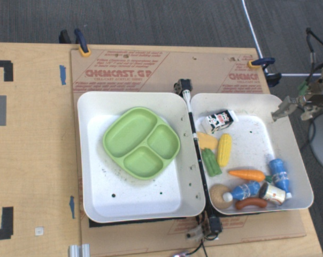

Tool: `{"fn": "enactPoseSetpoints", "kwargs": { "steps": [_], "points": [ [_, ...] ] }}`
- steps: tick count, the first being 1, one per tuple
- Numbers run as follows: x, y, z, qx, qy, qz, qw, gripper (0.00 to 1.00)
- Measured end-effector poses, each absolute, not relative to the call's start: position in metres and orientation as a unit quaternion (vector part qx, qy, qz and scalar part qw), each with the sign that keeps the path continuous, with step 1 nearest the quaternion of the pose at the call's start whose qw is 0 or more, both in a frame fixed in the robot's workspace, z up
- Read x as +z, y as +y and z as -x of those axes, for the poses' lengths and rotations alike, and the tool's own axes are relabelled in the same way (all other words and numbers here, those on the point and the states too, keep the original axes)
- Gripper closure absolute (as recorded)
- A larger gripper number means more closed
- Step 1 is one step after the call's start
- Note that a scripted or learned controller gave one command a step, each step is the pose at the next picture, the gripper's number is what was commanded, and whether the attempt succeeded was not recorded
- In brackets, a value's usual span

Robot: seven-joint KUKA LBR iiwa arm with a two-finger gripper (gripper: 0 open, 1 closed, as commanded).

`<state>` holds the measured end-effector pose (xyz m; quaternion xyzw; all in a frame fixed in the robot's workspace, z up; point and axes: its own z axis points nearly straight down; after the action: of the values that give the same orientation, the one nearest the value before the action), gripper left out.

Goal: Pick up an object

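Note:
The right bin [258,130] holds several toy foods. A black-and-white milk carton [220,120] lies near its far left. Below it are a yellow wedge [206,141], a corn cob [224,150] and a green piece [211,162]. An orange carrot [247,174], a blue bottle [278,174], a smaller blue item [246,190], a round tan piece [221,195], a brown sausage [251,203] and a pale tube [274,194] crowd the near right corner. My gripper [298,104] hangs at the view's right edge, over the bin's far right corner and apart from all of them.
The left bin [97,191] bears a green divided plate [141,142]. Both bins rest on a cardboard sheet [124,68] held by clamps [260,63]. A black clip [183,85] sits where the bins meet at the far side.

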<state>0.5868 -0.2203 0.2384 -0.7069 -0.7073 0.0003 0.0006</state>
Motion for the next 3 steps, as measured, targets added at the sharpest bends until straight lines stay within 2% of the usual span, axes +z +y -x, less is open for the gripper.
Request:
{"fn": "enactPoseSetpoints", "kwargs": {
  "steps": [1,2,3],
  "points": [
    [0.090,-0.180,-0.582,-0.0002,-0.685,0.728,0.000,0.00],
    [0.086,-0.106,-0.584,-0.0003,-0.716,0.698,0.000,0.00],
    [0.085,-0.103,-0.659,0.0157,-0.764,0.645,0.018,0.00]
  ]
}}
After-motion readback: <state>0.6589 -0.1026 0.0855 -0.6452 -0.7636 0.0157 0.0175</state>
